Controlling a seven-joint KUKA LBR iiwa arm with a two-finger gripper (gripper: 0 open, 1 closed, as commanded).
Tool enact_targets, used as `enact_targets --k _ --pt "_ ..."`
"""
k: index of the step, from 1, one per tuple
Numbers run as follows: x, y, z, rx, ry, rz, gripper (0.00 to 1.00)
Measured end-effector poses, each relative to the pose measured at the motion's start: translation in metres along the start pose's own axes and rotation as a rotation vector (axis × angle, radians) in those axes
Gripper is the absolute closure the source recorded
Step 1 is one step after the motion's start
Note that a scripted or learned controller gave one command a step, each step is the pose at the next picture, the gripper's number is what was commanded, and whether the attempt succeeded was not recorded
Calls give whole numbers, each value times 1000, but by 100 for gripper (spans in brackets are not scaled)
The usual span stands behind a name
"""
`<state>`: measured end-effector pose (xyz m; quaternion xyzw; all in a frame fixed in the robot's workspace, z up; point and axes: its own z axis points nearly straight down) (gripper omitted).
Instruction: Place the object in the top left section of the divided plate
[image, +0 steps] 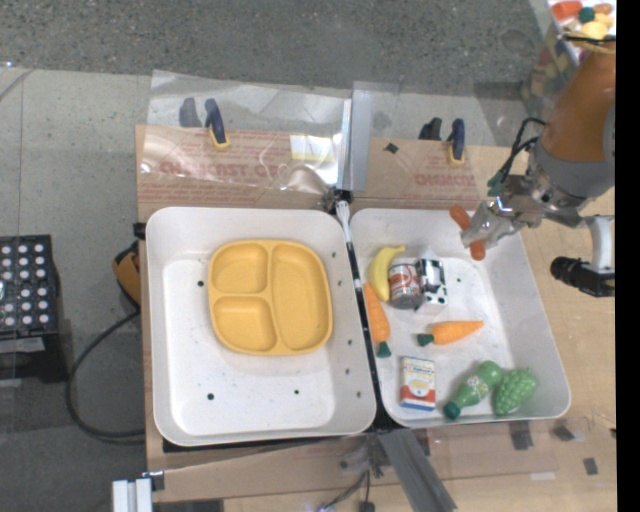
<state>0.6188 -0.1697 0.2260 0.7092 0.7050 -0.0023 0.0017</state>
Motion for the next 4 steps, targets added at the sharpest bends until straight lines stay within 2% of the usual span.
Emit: enact_targets --k 1,2,3,4 --pt "77 -28 -63 -2 3 -120 100" --pt "167 -63 -31 1 5 -162 100" --pt "266 -38 -6 1 5 -114 100" --pt "317 -82 -20 2 5 -66 100"
